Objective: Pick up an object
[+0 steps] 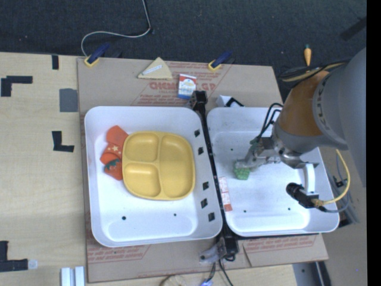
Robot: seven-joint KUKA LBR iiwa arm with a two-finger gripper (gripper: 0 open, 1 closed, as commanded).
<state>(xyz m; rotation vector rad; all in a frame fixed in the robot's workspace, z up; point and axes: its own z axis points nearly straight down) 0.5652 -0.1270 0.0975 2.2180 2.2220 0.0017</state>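
In right bin [280,219] | pincer [245,167] touching green block [241,173] | grip unclear, fingers blurred

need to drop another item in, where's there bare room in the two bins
Left bin: a bare strip along the near edge, below the yellow divided plate; its left side is crowded by orange toys. Right bin: bare floor near the front, below the green block and gripper.
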